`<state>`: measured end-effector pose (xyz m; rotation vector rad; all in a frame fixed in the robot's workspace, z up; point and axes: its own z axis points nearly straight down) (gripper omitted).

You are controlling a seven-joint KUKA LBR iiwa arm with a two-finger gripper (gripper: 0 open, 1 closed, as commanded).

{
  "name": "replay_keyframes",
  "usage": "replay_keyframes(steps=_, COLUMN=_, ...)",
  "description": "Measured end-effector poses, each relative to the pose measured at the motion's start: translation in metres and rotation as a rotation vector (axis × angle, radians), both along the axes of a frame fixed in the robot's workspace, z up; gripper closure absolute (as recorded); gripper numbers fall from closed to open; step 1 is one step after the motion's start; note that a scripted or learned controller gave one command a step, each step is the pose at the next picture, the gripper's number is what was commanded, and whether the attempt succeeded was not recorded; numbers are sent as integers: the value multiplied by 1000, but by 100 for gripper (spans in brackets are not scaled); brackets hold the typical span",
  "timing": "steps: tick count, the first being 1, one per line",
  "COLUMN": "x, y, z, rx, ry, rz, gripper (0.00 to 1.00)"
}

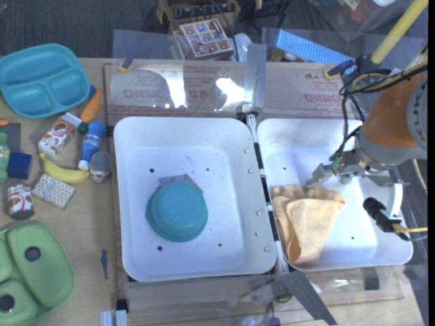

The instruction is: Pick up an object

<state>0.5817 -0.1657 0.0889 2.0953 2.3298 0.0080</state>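
Observation:
A tan cloth lies crumpled in the right bin, against its left wall and front edge. A teal bowl sits upside down in the middle of the left bin, on a grey scrap. My gripper hangs over the right bin, just above the cloth's far right corner. It is open, its fingers are splayed, and nothing is between them. One finger points down-left toward the cloth's upper edge.
Left of the bins, the bench holds a blue divided tray, a banana, a small carton, a blue bottle, a can and a green tray. Cables hang beside my wrist.

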Motion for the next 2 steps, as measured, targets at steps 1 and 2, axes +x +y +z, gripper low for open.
replay_keyframes(steps=1, x=-53, y=2, z=0, rx=0, ry=0, rz=-39, gripper=0)
replay_keyframes(steps=2, x=-84, y=49, z=1, rx=0, ry=-1, rz=51, gripper=0)
